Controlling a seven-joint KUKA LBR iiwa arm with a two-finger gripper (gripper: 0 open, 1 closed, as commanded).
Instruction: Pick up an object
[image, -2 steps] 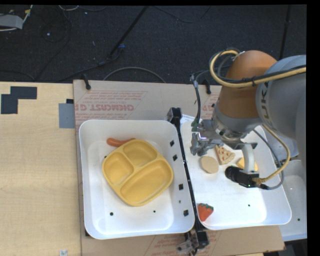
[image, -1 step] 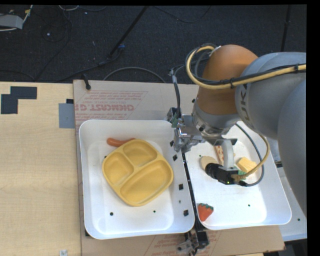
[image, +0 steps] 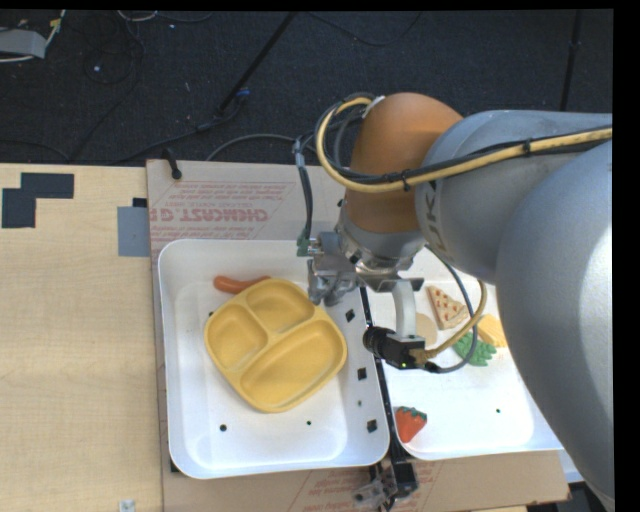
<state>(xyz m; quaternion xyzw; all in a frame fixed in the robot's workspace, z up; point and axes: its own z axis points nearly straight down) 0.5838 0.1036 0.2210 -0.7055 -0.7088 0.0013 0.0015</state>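
A yellow divided plate (image: 275, 345) lies tilted in the left white bin (image: 190, 440). An orange carrot-like piece (image: 240, 284) pokes out behind the plate's far edge. In the right bin (image: 500, 425) lie a pizza-slice toy (image: 447, 305), a green leafy piece (image: 476, 351), a yellow piece (image: 491, 330) and a red strawberry (image: 410, 423). My gripper (image: 335, 280) hangs under the orange wrist band, over the wall between the two bins, right beside the plate's far right rim. The wrist body hides its tips.
The big grey arm covers the right bin's far and right parts. A cardboard sheet (image: 215, 210) lies under the bins, and the wooden bench (image: 70, 340) stretches to the left. Black cables run across the dark floor behind.
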